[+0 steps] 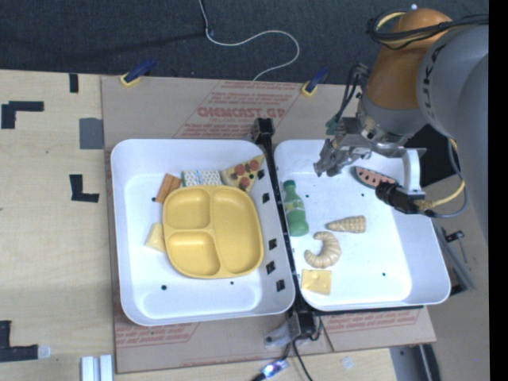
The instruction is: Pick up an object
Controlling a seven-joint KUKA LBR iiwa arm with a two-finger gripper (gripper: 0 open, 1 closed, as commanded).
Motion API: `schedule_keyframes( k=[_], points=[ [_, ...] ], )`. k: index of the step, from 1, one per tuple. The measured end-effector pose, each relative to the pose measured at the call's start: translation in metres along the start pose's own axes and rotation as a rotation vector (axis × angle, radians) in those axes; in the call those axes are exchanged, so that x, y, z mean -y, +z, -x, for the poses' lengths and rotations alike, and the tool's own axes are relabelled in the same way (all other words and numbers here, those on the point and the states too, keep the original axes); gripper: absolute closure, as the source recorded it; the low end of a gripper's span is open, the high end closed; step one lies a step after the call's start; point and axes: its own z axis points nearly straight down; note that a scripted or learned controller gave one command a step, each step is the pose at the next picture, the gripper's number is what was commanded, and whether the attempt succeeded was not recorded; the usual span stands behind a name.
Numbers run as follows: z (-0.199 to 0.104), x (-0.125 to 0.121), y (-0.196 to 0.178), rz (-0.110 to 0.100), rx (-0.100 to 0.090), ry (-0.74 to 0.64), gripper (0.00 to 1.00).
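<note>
Over the right bin (413, 288), my tool (327, 165) hangs near the back wall.
I cannot tell how it is set or whether it has hold of anything. Below it on the white floor lie a green bottle (294, 209), a cone (348, 225), a croissant (324, 248) and a cheese slice (317, 281). Cardboard covers the wooden worktop (48, 236); dark carpet (103, 14) lies beyond, crossed by a white cable (252, 40).

Both bins (127, 213) white. Divided plate (213, 230) yellow. Bottle (294, 209) green. Croissant (324, 248) and cone (348, 225) tan. Cheese slice (317, 282) pale yellow. Pizza slice (243, 171) orange with dark spots. Arm (429, 62) grey, orange band. Table (48, 213) light wood, black marks.
</note>
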Motion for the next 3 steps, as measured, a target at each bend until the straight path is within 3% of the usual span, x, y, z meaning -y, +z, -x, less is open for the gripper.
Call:
schedule_keyframes(
  k=[3],
  points=[
    [0.0027, -0.0013, -0.0033, 0.000, 0.000, -0.001, 1.00]
  ],
)
